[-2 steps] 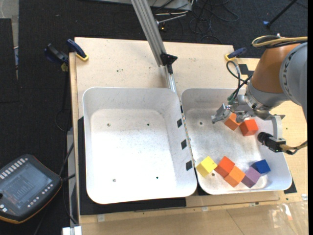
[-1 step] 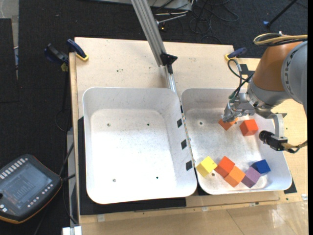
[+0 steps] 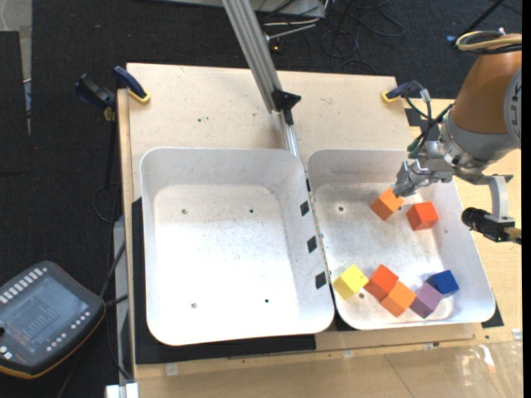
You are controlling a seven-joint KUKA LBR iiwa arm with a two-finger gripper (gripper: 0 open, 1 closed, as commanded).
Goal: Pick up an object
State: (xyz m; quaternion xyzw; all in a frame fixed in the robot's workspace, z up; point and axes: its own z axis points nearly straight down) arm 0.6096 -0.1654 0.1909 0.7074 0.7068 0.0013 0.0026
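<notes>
In the right bin (image 3: 332, 172), my gripper (image 3: 406, 183) hangs low over the upper half. An orange cube (image 3: 384, 205) sits tilted just below and left of its tip, touching or nearly touching it. A red cube (image 3: 423, 215) lies on the bin floor just right of that. Near the bin's front edge are a yellow cube (image 3: 351, 280), a red cube (image 3: 382, 279), an orange cube (image 3: 399, 298), a purple cube (image 3: 426, 299) and a blue cube (image 3: 444, 283). The arm's orange band (image 3: 489, 89) rises at the upper right.
The left bin (image 3: 153, 172) lies beside the right one, and their rims meet along the middle. A slanted metal pole (image 3: 257, 48) comes down to the bins' shared back corner. Clamps (image 3: 133, 85) hold the board's corners. A teach pendant (image 3: 41, 313) rests at lower left.
</notes>
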